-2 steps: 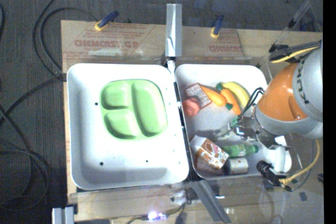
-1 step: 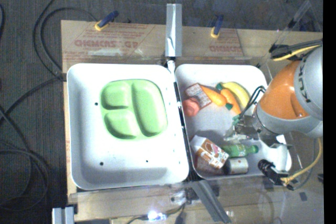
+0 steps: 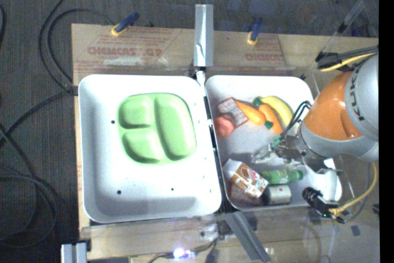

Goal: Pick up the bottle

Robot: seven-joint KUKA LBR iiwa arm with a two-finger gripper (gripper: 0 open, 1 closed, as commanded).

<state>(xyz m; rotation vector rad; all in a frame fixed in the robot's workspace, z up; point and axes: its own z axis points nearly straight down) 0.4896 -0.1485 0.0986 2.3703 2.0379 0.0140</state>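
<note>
Bottle [image 3: 284, 176] lies on its side in the right bin [image 3: 217, 151] at its 5 o'clock area, just at 6 o'clock of the gripper [image 3: 278, 153], beside a snack packet [image 3: 247, 182]; gripper state: cannot tell

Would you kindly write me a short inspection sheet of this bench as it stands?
Surface: two shallow white bins side by side, left bin, right bin, on a brown board.
Job's things: green plastic bottle lying in the right bin, near the front.
Clutter: green divided tray in the left bin; yellow banana, orange carrot-like piece, brown packet, small can.
Grippers: gripper low over the right bin, just above the bottle; grasp unclear.
Cables: black loops on the floor at left.
Surroundings: grey carpet; clamps on the board's far edge.
</note>
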